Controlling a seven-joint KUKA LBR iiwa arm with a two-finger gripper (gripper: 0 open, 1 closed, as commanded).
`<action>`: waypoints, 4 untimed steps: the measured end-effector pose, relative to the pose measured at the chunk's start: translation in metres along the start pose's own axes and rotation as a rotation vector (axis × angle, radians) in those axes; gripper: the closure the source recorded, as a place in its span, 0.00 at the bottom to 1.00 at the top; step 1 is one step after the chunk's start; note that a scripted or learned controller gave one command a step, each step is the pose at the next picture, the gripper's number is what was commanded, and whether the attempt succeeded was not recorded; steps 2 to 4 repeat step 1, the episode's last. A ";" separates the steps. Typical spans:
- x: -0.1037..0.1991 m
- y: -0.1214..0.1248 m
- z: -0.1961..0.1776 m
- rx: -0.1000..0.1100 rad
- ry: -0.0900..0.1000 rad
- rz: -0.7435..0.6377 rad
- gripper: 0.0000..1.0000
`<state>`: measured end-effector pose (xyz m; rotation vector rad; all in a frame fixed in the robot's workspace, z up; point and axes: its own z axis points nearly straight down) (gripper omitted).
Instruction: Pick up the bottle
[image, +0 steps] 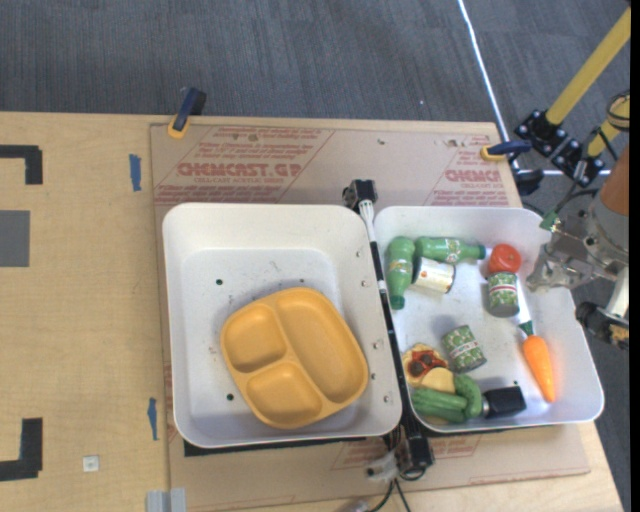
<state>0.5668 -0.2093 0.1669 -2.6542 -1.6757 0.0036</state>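
Wooden tabletop (80, 300) carries a left bin (190, 240) with a yellow tray (292, 356); right of it, the green bottle (400, 268) lies among clutter. Claw (565, 262) hovers at the far rim, its state perhaps unclear; approach should descend squarely across the bottle's body.

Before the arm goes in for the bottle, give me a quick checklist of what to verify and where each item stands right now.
1. Target in view: ok. A green bottle lies on its side at the far end of the right bin; a second green bottle lies beside it.
2. Which of the two is meant: cannot tell.
3. Room around the target: not ok. The white can rests against both bottles.
4. Gripper placement: not ok. It sits at the bin's right rim, apart from the bottles.
5. Nothing gripped yet: cannot tell.
6. Left bin: ok. The yellow tray lies clear of the path.
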 end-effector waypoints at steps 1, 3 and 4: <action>-0.010 -0.005 0.009 -0.001 0.001 -0.070 1.00; -0.010 -0.005 0.009 -0.001 0.001 -0.070 1.00; -0.010 -0.005 0.009 -0.001 0.001 -0.070 1.00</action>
